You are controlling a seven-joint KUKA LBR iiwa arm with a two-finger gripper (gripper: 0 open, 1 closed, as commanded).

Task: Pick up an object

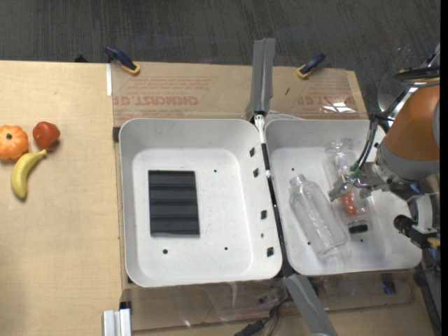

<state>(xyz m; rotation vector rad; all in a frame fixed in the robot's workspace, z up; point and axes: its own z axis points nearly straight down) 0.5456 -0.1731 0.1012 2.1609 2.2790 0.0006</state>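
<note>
right bin (294, 257) as landmark. arm (413, 135) enters from the right, orange band over the bin's right rim. hand (348, 187) sits low inside the bin, right of centre, among clear plastic items; cannot tell whether it is apart or together, since clutter and blur hide the tips.

clear bottle (316, 215) lies on its side in the middle of the right bin, slanting from upper left to lower right, just left of the hand. second clear item (338, 156) lies toward the bin's upper part, just above the hand. small reddish thing (348, 202) right under the hand, touching or nearly so; cannot tell which. small black piece (358, 227) below it, on the bin floor.

left of the right bin, touching along the rim: left bin (133, 208) with a black ribbed block (173, 202) flat on its floor.

far left of the bins, on the counter (56, 257): orange (12, 143), red fruit (46, 134), banana (24, 173), clustered close.
</note>
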